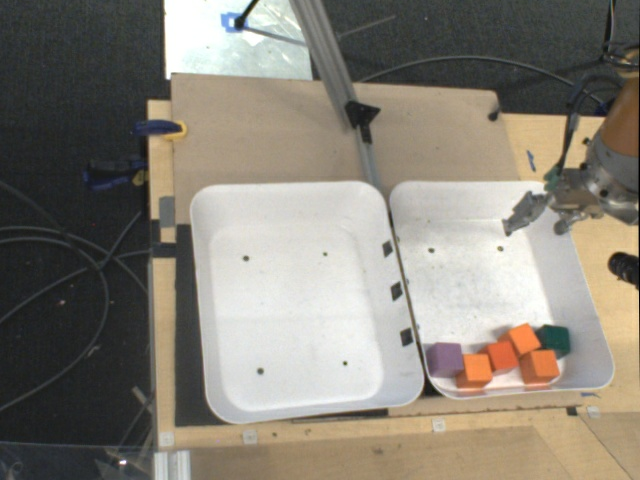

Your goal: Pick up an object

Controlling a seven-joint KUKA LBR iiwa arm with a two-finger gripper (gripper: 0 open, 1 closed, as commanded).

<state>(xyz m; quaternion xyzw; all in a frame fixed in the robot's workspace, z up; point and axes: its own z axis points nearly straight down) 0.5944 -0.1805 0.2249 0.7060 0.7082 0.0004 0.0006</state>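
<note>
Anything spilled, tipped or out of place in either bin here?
Nothing stands out. The blocks, purple, orange and green, sit bunched in the right bin's near corner, all inside it. The claw hovers above that bin's far side.

Two bins sit side by side on the tabletop [300, 128]; blocks [500, 353] cluster in the right bin's [460, 278] near corner; the tool [540, 213] hangs over its far right

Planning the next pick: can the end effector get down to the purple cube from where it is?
Probably yes. The end effector hangs over the right bin's far side, with bare floor between. The purple cube sits at the near rim, its left side free; an orange cube touches its right.
</note>
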